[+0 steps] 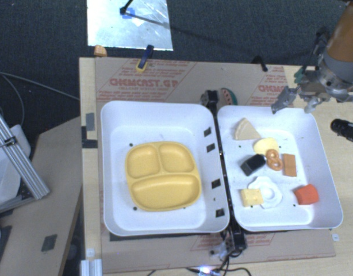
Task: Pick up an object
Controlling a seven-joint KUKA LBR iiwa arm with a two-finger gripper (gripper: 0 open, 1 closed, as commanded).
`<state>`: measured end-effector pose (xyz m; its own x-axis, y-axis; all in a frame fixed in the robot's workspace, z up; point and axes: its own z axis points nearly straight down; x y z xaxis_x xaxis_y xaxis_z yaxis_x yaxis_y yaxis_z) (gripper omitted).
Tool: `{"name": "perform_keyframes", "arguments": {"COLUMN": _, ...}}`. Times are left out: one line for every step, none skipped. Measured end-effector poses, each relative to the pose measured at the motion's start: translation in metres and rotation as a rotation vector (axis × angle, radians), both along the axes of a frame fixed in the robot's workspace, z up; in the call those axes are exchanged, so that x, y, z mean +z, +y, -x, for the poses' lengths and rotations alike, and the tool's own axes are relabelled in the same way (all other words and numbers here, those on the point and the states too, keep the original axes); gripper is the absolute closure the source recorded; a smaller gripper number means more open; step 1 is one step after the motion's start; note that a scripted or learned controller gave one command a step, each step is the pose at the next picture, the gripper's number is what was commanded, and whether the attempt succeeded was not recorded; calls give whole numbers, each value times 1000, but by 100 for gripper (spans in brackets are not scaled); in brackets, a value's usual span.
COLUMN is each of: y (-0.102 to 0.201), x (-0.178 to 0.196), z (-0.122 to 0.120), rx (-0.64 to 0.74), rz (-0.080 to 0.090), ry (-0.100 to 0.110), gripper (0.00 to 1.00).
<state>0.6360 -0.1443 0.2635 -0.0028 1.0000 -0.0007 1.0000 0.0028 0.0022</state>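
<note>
Dark blue-grey carpet (38, 33) surrounds a tan bench top covered by a printed cardboard sheet (165, 80), on which two shallow white bins sit side by side. At the upper left of the frame a shiny silver foil sheet (129, 15) lies on the carpet, and an aluminium frame rail (15, 154) slants along the left edge.

At the upper right, the grey two-finger gripper (299, 100) hangs below the arm's orange band (344, 36), over the far rim of the right white bin (326, 171). Its fingers are spread apart with nothing between them, and they touch none of the objects.

Nearest below it in the right bin lies a cream wedge-shaped piece (245, 130). Further toward the frame's centre are a pale yellow rounded piece (264, 145), a small orange ring-shaped piece (273, 159) touching it, a brown rectangular slab (289, 165) and a black block (253, 164). Lower down sit a white fried-egg toy (268, 191), a yellow cube (251, 197) against it, and an orange-red chunk (306, 194) near the bin's lower right.

The left white bin (116, 125) holds a yellow three-compartment plastic tray (162, 175). A small blue-and-yellow item (145, 58) rests on the cardboard at the top.
</note>
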Motion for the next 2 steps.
{"name": "perform_keyframes", "arguments": {"y": -23, "x": -123, "z": 29, "rx": -4, "rz": -2, "ry": 10, "gripper": 0}}
{"name": "perform_keyframes", "arguments": {"y": -40, "x": -180, "z": 97, "rx": -6, "rz": 1, "ry": 3, "gripper": 0}}
